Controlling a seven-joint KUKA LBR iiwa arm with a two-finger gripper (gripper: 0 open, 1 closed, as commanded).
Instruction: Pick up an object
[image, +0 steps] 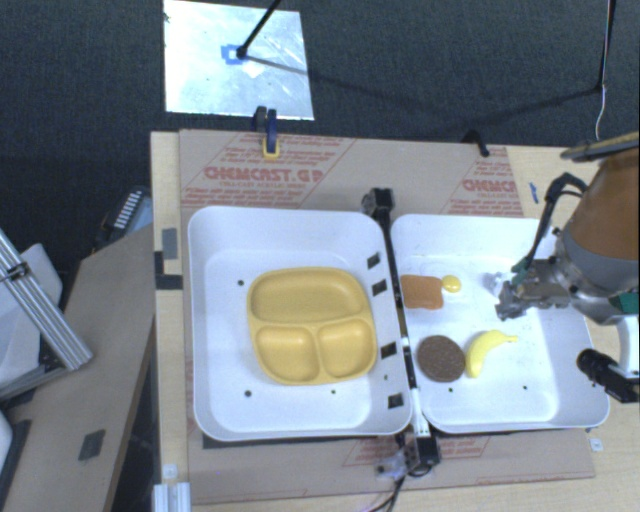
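Bench (330, 160) under two white bins (215, 300)

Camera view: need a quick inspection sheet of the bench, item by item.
Surface: two shallow white bins side by side, left bin and right bin, on a cardboard sheet.
Job's things: in the right bin, a banana, a brown round disc, an orange-brown block and a small yellow piece.
Clutter: yellow divided tray in the left bin.
Grippers: gripper over the right bin, above the banana; nothing seen in it.
Cables: dark cable along the arm; wires at the front edge between the bins.
Surroundings: dark carpet, reflective square sheet, yellow clamp.
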